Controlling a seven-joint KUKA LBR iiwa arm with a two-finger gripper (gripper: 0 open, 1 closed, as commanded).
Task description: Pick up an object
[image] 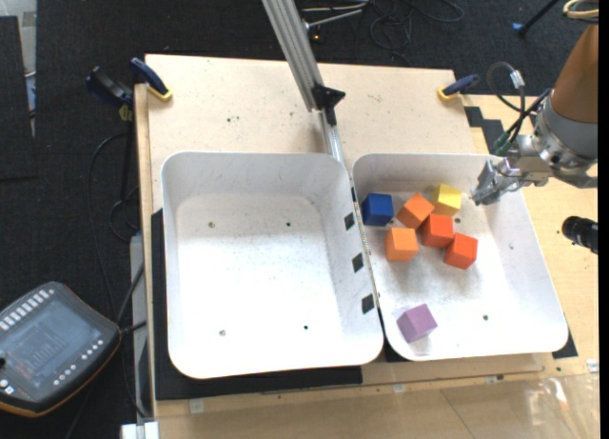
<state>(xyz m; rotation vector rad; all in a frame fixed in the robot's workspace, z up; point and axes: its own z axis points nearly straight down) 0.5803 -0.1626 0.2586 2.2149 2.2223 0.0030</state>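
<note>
Several small cubes lie in the right bin [533, 285]. A blue cube [378, 209] sits at the left of the cluster, and a yellow cube [446, 199] at its upper right. Orange cubes [416, 210] [402, 243] and red-orange cubes [439, 229] [461, 249] crowd together between them. A purple cube [416, 322] lies alone near the bin's front. My gripper [485, 187] hangs over the bin's far right part, just right of the yellow cube and apart from it. I see nothing held in it.
The left bin [190, 237] stands beside the right one, with a raised divider between them. A slanted metal pole [290, 28] rises from the back of the bench. Clamps sit at the board's far corners. A teach pendant [48, 347] lies at the lower left.
</note>
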